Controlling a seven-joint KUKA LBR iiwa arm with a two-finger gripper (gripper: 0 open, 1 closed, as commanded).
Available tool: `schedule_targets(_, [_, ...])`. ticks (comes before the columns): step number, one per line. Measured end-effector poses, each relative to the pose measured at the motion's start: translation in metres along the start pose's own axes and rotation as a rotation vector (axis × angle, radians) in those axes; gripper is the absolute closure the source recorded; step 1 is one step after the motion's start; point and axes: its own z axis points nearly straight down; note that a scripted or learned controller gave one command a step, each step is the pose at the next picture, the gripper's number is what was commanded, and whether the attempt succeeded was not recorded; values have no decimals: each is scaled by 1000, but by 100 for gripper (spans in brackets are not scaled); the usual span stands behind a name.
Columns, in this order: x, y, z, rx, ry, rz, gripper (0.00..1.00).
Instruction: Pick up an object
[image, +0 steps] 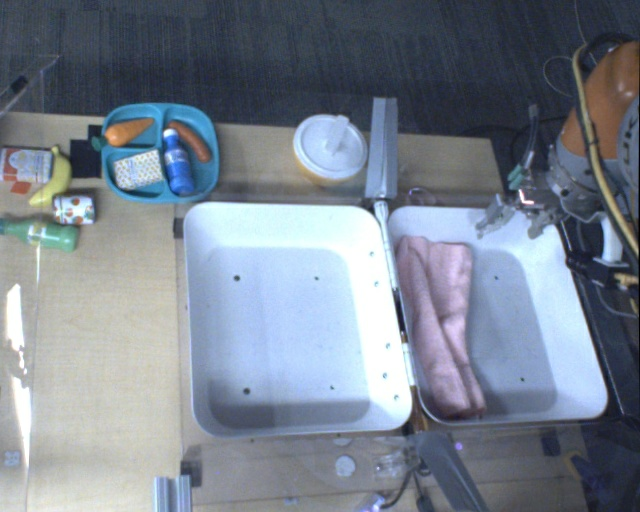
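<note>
I see the gripper spread open, grasping nothing, over the right bin's upper edge. The pink towel lies along that bin's left side, nothing covering it. A blue tray and lidded cup sit at upper left.

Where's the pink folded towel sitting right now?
The pink folded cloth towel lies lengthwise in the right white bin, against that bin's left wall next to the divider between the two bins. The hand is near the bin's far rim.
</note>
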Motion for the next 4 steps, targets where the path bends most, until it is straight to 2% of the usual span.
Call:
schedule_targets(1, [44, 3, 97, -7, -1, -42, 0])
schedule_targets(2, [46, -47, 96, -7, -1, -64, 0])
schedule_targets(3, [46, -43, 83, -16, -3, -65, 100])
schedule_targets(4, [118, -35, -2, -4, 0, -163, 100])
